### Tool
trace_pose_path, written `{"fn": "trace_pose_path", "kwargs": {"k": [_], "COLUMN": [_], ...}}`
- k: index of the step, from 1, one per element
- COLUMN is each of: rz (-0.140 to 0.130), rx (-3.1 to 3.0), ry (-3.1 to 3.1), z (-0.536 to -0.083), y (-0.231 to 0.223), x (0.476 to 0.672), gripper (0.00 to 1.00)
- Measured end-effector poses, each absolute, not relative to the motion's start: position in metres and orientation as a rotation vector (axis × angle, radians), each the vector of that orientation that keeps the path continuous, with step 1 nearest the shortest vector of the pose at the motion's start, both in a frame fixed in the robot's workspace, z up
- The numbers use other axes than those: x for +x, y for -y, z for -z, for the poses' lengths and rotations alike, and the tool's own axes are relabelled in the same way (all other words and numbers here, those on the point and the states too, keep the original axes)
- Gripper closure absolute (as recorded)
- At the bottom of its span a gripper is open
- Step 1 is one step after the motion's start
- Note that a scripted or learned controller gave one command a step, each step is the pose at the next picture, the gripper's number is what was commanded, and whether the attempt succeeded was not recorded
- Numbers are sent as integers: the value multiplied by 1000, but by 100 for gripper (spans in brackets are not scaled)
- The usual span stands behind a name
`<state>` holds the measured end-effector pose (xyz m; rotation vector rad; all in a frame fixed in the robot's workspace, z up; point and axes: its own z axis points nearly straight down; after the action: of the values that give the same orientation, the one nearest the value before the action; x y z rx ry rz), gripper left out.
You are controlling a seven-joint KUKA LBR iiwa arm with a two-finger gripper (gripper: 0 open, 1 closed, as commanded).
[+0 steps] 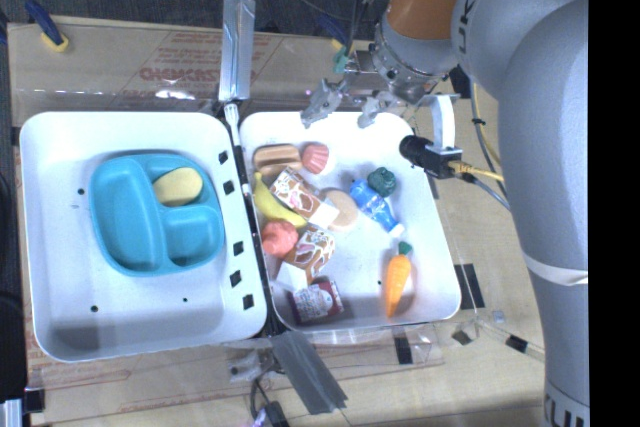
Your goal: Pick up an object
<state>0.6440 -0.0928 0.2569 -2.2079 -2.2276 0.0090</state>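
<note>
Camera view: you see the gripper poised with fingers spread and nothing between them over the far rim of the right bin. Inside that bin, toy foods crowd its left half; the carrot lies alone toward its near right corner.

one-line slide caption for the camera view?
KUKA gripper open, empty, above the right bin's far rim; toy food inside, blue divided tray in left bin.
</note>
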Motion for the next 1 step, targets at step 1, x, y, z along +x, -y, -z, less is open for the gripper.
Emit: {"fn": "trace_pose_path", "kwargs": {"k": [1], "rz": [-14], "rx": [-2190], "ry": [2237], "z": [-164], "y": [102], "x": [536], "gripper": [0]}}
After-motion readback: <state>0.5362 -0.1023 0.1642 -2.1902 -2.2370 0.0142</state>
